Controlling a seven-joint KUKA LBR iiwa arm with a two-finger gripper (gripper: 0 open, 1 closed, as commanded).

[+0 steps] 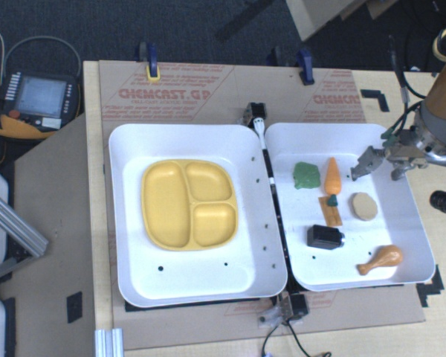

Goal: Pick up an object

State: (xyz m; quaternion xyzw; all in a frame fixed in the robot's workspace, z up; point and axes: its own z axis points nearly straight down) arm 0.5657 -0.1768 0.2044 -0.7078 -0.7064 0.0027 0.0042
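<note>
carrot [332,175] stands out among the small things in the right bin [409,199]: it lies in the upper middle of that bin, pointing up and down the picture, with a green lump [306,175] just to its left. below the carrot lies a short brown-orange stick [330,210], close to the carrot's lower end. to the right of the stick sits a round tan disc [364,206]. a black block [325,237] lies below the stick, nearer the bin's front edge. a drumstick-shaped toy [381,258] lies near the front right corner, thick end to the right.

gripper [380,166] hangs over the upper right part of the right bin, reaching in from the right edge on the grey arm [440,125]. its two fingers are spread apart, one [364,163] pointing down-left and the other to its right, and nothing lies between them. the left fingertip is near the carrot and the tan disc but apart from both.

left bin [126,199] holds a yellow divided plate [189,204] with three compartments, set in the middle of the bin. both bins sit side by side on a brown board [208,88] with red printing, held at the back edge by two blue clamps [150,58]. a handheld screen unit [37,99] lies off the board at the far left.
</note>
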